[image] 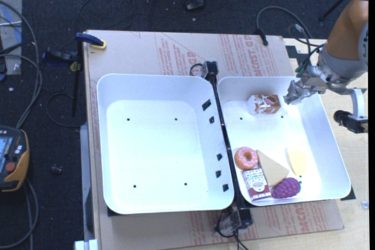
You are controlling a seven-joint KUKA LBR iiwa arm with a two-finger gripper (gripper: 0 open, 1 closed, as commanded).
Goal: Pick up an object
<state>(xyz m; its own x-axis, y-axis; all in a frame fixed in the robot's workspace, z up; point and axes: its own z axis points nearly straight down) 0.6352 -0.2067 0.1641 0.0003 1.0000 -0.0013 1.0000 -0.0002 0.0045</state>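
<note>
Approach step: claw (pixel 293 96) hangs just at three o'clock of the bun (pixel 265 104); I cannot tell its opening. Next I'd centre, descend, close.

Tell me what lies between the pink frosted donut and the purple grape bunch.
In the camera view, the tan cheese wedge lies between donut and grapes.
</note>
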